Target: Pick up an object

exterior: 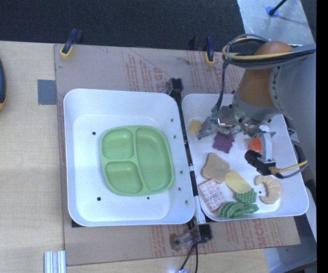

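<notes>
- Here, my gripper [223, 124] sits low in the far part of the right bin [291, 209], with my grey arm [291, 90] coming in from the right above it.
- My claw's state I cannot tell: the metal at the tip is a blur against the bin floor, so I will not claim a hold on anything.
- The thing closest under me is the purple piece [223, 143], lying just on the near side of my tip; whether I touch it I cannot tell.
- A small yellowish piece [194, 126] lies just to the left of my tip, by the bin's left wall.
- Nearer in the same bin lie the tan bread slice [214, 166], the yellow chip-like piece [237, 181], the red-and-white packet [211, 195], the green pods [237, 209] and the pale croissant [269, 189]. An orange piece [255, 144] sits to the right, beside my wrist hardware.
- The left bin [78, 152] holds the green divided plate [136, 160], well apart from me.
- I judge this to be the reach-and-grasp step, with nothing lifted yet.
- Next, I need to centre over one piece, most likely the purple one, close squarely on it without nudging its neighbours, then rise straight up and check that it comes with me.
</notes>
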{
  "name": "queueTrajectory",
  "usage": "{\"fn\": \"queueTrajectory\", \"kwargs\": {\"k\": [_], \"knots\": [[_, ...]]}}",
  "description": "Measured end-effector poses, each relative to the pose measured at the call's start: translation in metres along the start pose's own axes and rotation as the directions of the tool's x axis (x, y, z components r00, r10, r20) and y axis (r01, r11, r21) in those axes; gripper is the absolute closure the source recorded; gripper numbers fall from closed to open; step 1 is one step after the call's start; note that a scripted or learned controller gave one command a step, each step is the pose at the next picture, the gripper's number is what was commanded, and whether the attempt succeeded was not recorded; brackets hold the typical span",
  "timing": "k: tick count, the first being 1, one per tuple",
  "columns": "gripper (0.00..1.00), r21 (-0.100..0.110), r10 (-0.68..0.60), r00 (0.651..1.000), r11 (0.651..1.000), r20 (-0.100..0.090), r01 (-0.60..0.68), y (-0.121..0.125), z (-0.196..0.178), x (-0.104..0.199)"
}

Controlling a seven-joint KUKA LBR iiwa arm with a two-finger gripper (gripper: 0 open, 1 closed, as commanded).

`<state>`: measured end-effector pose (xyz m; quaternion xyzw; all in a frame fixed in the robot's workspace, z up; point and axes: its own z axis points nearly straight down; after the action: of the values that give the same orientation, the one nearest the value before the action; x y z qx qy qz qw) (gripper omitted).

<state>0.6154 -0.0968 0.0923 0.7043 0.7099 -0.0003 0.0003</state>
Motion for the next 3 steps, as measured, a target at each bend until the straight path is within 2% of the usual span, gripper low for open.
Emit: {"fn": "queueTrajectory", "kwargs": {"k": [1,2,3], "knots": [[0.0,0.006,0.01,1.0,1.0,0.001,-0.01,-0.052,0.0,-0.058],[0.0,0.022,0.007,1.0,1.0,-0.009,-0.007,0.021,0.002,-0.073],[0.0,0.008,0.006,1.0,1.0,-0.001,-0.006,-0.025,0.001,-0.082]]}}
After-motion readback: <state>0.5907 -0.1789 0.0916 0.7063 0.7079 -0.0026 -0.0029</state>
